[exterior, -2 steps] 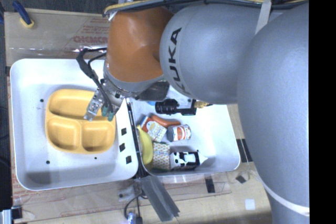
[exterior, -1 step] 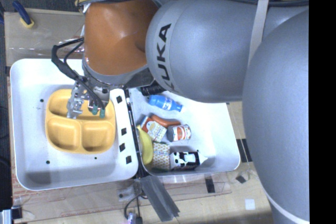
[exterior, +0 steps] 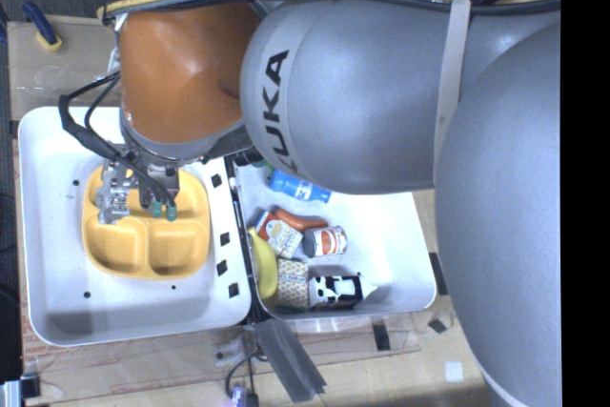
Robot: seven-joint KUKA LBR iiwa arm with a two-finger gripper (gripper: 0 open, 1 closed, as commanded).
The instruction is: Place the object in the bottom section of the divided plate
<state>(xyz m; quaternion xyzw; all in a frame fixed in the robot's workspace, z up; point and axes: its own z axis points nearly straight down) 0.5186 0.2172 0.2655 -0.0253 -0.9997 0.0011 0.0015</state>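
The gripper (exterior: 143, 191) hangs over the top of the yellow divided plate (exterior: 191, 253) in the left bin (exterior: 48, 234). Whether it grips any object cannot be told. The bottom section lies toward 6 o'clock.

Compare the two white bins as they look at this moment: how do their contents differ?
The left bin holds one yellow divided plate, with the gripper over the plate's upper part. The right bin holds a jumble of small items: a blue bottle, a can, a banana and a black-and-white carton, crowded toward its left side. Both are shallow, white and sit side by side.
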